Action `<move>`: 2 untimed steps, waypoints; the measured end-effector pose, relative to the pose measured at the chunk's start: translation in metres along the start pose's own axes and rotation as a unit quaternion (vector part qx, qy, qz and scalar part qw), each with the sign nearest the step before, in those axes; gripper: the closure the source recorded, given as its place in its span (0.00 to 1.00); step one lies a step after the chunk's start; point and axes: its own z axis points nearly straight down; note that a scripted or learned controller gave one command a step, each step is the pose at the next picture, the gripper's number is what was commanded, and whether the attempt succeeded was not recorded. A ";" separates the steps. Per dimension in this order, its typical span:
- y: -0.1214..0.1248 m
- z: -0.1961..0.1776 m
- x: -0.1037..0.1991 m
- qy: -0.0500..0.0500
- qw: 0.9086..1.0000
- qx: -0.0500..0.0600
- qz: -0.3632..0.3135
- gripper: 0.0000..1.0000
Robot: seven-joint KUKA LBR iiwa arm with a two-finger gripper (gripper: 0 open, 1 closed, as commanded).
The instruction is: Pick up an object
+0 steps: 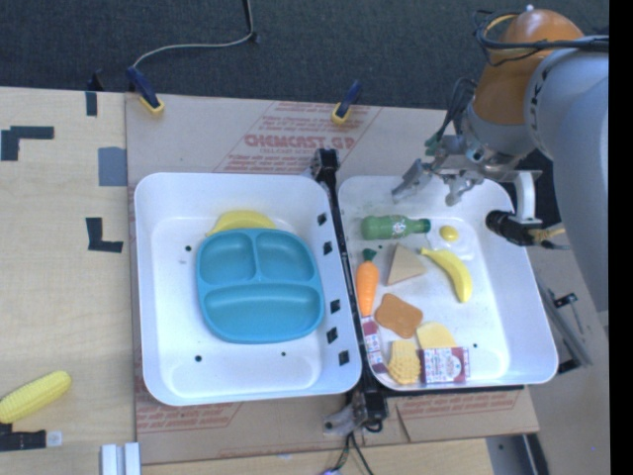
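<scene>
Bench (59, 295) — cardboard sheet (287, 137), toy corn (35, 396)

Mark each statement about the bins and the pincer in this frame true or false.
1. The blue divided plate lies in the left bin. True.
2. The pincer holds the banana. False: open, it hovers above the right bin's far edge, nothing between its fingers.
3. The green bottle lies on its side. True.
4. The carrot rests on the blue plate. False: it lies in the right bin.
5. A corn cob lies outside both bins. True.
</scene>
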 end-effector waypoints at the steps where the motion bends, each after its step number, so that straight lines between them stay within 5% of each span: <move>1: 0.004 0.068 0.035 -0.001 1.000 -0.007 -0.001 0.00; 2: 0.005 0.074 0.036 -0.004 1.000 -0.008 0.000 0.00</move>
